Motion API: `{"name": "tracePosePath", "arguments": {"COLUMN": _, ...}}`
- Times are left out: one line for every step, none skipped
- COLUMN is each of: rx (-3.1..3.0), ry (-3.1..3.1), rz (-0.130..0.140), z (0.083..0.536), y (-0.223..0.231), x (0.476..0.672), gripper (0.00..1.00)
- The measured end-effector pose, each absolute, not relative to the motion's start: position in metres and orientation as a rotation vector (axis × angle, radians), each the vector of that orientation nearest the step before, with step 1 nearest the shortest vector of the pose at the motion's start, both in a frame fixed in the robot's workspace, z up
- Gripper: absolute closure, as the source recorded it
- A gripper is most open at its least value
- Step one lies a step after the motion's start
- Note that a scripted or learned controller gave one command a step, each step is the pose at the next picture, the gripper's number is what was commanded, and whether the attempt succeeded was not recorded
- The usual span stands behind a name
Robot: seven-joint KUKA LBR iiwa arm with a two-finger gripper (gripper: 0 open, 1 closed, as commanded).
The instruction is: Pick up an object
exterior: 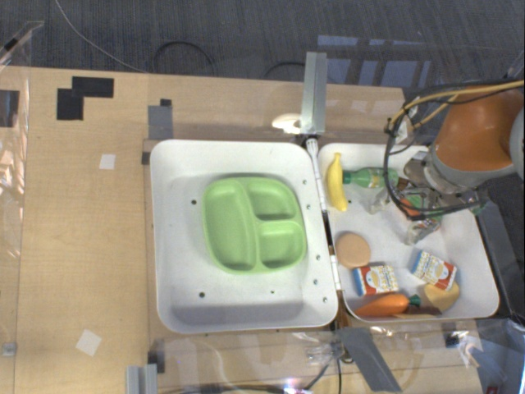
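Observation:
The right bin [484,257] holds a yellow banana [335,182] by its left wall and a green bottle [367,177] lying beside it at the back. A round tan bun [353,249] sits in the middle. A red and blue carton [376,279], a second small carton [432,268], an orange carrot [383,304] and a yellowish piece [443,297] lie along the front. My gripper [418,218] hangs low over the right bin's middle, right of the bottle and above the second carton, tangled in view with its cables. I see nothing held in it.
The left bin [176,220] bears a green divided plate [253,224]. The arm's orange band [480,134] and grey wrist cover the right bin's back right corner. A metal post [314,89] stands behind the wall between the bins.

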State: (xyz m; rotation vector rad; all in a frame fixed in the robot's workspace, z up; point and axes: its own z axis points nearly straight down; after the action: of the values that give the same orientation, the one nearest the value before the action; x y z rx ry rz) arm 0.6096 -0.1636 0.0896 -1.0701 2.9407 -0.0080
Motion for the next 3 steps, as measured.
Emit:
{"name": "tracePosePath", "arguments": {"rx": -1.235, "ry": 2.874, "rz": -0.011, "z": 0.116, "y": -0.205, "x": 0.642, "gripper": 0.0}}
{"name": "tracePosePath", "arguments": {"rx": -1.091, "ry": 2.932, "rz": -0.01, "z": 0.089, "y": -0.183, "x": 0.6, "gripper": 0.0}}
{"name": "tracePosePath", "arguments": {"rx": -0.848, "ry": 3.01, "rz": -0.006, "z": 0.09, "y": -0.094, "x": 0.619, "gripper": 0.0}}
